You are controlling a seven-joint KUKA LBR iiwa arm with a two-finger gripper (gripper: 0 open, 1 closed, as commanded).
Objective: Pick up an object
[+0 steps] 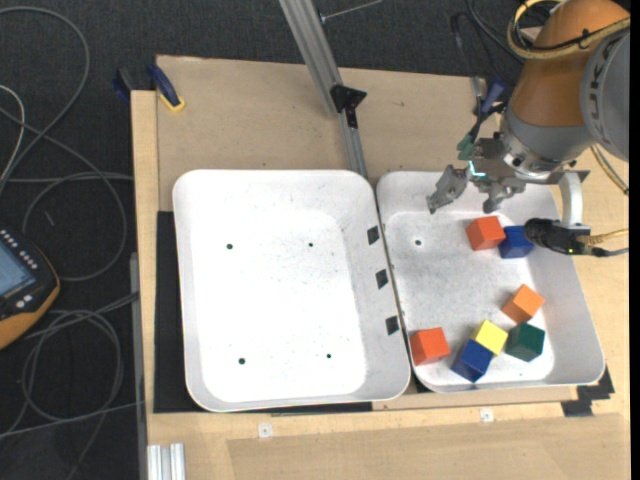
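Fingers point(441, 197) on your gripper point(466, 196) are spread open with nothing between them, hanging over the back of the right bin point(560, 368), just left of the nearest blocks.

Working from the left, you have black cables point(60, 308) looped across the dark carpet and a handheld pendant point(20, 286) with an orange rim at the frame's edge. Next comes the wooden bench point(250, 98), with a blue-and-yellow clamp point(166, 87) at its far left corner. A grey metal pole point(318, 58) slants down to the gap between the bins.

Your left bin point(195, 268) shows bare white floor with four small dark dots. In the right bin, an orange block point(485, 232) touches a blue block point(516, 241) near the back, just right of the gripper. Toward the front lie a second orange block point(431, 344), a blue block point(470, 360), a yellow block point(490, 335), a light orange block point(522, 303) and a green block point(525, 342), bunched close together.
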